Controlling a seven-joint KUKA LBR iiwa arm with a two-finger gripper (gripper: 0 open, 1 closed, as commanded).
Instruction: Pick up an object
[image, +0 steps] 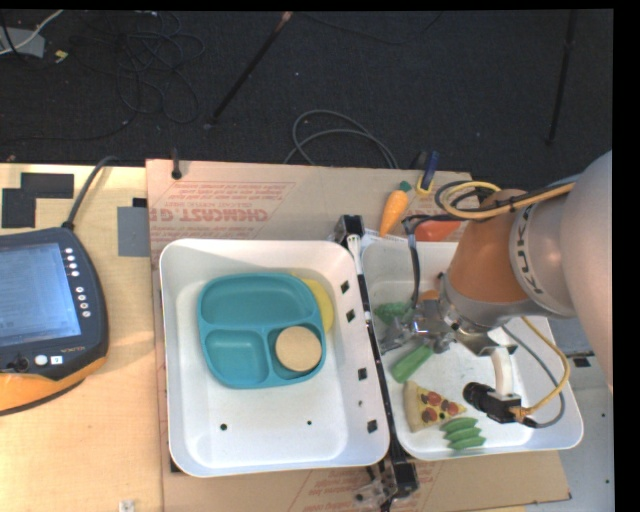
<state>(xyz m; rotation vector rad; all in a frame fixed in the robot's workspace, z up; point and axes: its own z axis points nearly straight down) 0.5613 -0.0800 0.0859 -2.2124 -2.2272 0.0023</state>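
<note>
The hand hangs low inside the right bin, near that bin's left wall, with the grey arm and its orange band rising behind it to the right. How far it is spread I cannot tell (metal parts and cables blur together there), and nothing can be seen held in it.

Just beneath the hand, toward the near edge, lies a green stick-shaped piece, tilted; whether they touch is unclear. Just left of the hand sits a small dark green piece. Farther toward the near edge from the hand are a toy pizza slice and, beside it, a green pea pod. Beyond the hand, past the bin's far rim, a toy carrot rests on the cardboard sheet.

Well to the hand's left, across the divider, the left bin holds a teal divided tray with a tan round disc in its nearer right compartment and a yellow piece peeking from behind. A screen pendant lies on the counter far left.
</note>
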